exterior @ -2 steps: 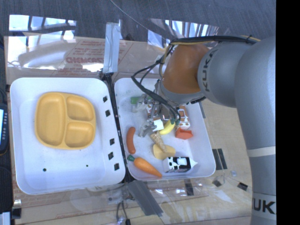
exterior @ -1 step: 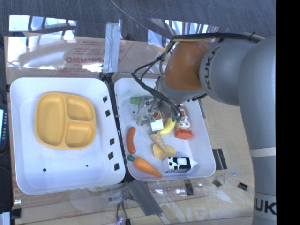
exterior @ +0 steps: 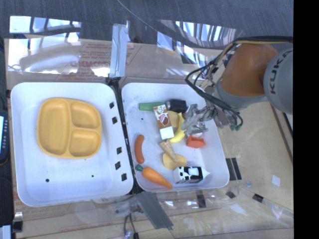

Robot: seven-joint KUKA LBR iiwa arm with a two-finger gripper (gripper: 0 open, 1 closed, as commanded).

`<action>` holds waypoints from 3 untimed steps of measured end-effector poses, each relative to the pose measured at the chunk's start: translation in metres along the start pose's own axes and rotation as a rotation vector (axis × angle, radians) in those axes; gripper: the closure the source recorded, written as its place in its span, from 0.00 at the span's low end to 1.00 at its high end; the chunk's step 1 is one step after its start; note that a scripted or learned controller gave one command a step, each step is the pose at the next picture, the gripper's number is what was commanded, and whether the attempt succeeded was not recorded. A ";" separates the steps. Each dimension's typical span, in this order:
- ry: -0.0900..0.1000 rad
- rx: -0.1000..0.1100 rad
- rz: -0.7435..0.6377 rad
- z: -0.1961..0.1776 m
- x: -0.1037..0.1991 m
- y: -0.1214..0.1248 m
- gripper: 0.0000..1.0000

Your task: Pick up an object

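1. A yellow banana (exterior: pixel 175 128), short and curved, is lying in the middle of the right bin (exterior: pixel 215 153), with its lower tip pointing toward the bin's right side.
2. The end effector (exterior: pixel 193 125) is hanging over the right bin just beside the banana's right edge; its metal fingers are blurring into the clutter, so I cannot tell whether they are spread or pressed together, and nothing is visibly sitting between them.
3. The grey arm (exterior: pixel 259 78), with its orange band, is reaching in from the right above the table (exterior: pixel 259 158).
4. The right bin is holding several more toys: a green stick (exterior: pixel 147 106) and a black piece (exterior: pixel 176 104) near the far wall, and a brown-and-white box (exterior: pixel 163 121) touching the banana's left side.
5. A red block (exterior: pixel 196 142) is sitting just right of the banana's tip.
6. A sausage (exterior: pixel 139 149) is lying at the left, a carrot (exterior: pixel 156 178) near the front wall, tan chips (exterior: pixel 172 157) between them, and a black-and-white cow carton (exterior: pixel 190 173) at the front right.
7. The left bin (exterior: pixel 30 178) is holding a yellow tray (exterior: pixel 70 127) with three compartments, lying flat and well apart from the toys.
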State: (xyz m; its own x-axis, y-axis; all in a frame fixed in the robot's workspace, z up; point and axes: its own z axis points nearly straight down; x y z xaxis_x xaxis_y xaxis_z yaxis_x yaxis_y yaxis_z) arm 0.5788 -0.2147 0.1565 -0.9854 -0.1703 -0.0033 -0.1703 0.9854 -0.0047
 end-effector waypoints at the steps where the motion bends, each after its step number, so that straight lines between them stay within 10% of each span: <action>1: -0.001 -0.004 0.192 -0.016 -0.055 0.055 1.00; 2: 0.000 -0.003 0.193 -0.016 -0.055 0.054 0.00; 3: 0.008 -0.006 0.402 0.066 -0.038 0.086 0.00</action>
State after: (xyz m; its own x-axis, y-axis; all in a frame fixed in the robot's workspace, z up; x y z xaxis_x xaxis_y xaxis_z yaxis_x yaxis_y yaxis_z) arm 0.6020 -0.1237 0.0901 -0.9734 0.2293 0.0042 0.2293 0.9734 0.0011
